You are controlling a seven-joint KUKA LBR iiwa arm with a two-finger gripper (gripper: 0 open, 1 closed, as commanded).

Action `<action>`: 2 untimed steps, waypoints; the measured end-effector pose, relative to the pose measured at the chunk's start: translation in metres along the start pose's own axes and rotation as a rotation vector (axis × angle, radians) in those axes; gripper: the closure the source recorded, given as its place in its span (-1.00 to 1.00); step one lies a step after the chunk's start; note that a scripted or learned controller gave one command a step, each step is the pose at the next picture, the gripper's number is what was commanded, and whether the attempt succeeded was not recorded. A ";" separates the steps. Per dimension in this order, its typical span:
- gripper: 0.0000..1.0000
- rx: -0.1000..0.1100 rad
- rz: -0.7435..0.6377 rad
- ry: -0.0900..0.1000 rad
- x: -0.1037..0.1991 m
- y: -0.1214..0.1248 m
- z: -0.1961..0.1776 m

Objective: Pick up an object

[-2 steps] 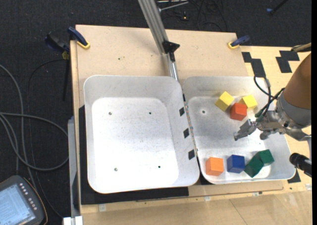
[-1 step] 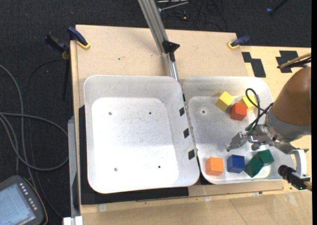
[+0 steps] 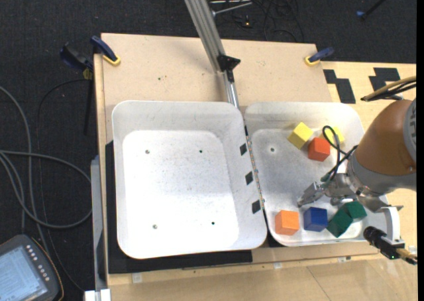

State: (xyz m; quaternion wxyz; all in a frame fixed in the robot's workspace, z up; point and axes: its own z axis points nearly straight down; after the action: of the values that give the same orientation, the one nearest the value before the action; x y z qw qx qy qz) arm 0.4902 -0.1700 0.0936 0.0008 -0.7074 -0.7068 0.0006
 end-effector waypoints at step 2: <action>1.00 -0.007 -0.003 -0.003 0.001 0.001 -0.054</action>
State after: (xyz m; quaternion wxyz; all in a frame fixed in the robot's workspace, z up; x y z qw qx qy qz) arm 0.4911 -0.1685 0.1480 -0.0027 -0.7062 -0.7080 -0.0011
